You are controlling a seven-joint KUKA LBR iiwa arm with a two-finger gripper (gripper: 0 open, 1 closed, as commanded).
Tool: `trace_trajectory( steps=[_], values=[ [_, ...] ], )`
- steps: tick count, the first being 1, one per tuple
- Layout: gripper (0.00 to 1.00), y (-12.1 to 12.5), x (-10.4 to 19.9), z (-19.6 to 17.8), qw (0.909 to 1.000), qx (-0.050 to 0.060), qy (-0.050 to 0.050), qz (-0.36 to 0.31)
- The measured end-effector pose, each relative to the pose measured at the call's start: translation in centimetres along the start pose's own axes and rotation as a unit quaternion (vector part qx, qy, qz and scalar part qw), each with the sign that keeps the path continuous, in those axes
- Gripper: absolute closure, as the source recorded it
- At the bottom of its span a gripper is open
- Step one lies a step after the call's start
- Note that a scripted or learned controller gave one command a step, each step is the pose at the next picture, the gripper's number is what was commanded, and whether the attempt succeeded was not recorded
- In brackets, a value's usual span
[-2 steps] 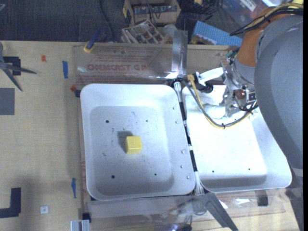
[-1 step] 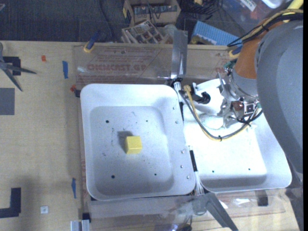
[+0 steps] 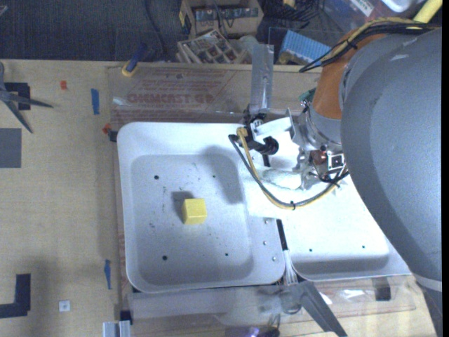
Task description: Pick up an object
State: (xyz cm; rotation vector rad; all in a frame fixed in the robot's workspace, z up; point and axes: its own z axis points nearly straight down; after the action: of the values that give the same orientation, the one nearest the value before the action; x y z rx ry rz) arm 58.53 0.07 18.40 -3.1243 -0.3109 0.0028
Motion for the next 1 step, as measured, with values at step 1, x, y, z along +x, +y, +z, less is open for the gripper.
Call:
trace_trajectory(
  steps=[1],
  values=[
    [1.00, 0.27, -0.03, -0.92, 1.0000, 0.000, 0.000, 0.004]
  ],
)
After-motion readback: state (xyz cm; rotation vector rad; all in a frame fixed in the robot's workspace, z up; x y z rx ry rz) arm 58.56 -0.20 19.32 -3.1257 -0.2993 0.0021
